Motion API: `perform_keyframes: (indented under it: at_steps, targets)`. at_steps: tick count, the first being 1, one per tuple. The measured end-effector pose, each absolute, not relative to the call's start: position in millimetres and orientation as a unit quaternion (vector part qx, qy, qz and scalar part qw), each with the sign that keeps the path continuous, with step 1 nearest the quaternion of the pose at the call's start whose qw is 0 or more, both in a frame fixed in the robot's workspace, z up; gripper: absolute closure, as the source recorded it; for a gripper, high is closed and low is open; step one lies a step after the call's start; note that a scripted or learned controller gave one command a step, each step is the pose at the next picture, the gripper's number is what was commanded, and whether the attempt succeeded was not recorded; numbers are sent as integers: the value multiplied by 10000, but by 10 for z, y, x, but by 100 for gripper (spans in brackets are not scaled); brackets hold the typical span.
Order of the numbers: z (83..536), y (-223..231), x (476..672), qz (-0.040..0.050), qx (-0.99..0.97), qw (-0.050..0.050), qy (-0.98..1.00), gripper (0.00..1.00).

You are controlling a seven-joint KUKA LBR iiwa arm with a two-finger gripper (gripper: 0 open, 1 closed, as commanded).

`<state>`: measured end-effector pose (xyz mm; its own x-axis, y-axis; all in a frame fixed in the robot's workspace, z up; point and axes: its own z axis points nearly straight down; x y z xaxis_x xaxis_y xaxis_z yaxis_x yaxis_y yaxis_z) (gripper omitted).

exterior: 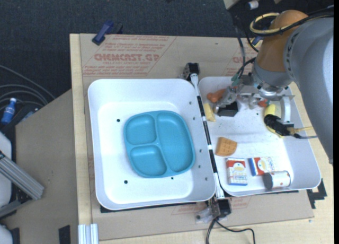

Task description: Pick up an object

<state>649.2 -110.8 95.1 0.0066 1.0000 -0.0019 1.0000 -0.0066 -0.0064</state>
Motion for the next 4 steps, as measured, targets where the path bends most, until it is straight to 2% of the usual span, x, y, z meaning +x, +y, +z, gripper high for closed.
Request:
perform_keyframes:
  at_steps: [1, 2, 3, 4]
  targets:
    - [1086, -1119, 6512, 24, -7087, -24, -7055, 100]
    - [1070, -1098, 6515, 9, -7083, -18, -7059, 0]
    - [896, -1004, 6626, 110, -7117, 79, -7023, 0]
    - [991, -1040, 6598, 177, -7122, 109, -7017, 100]
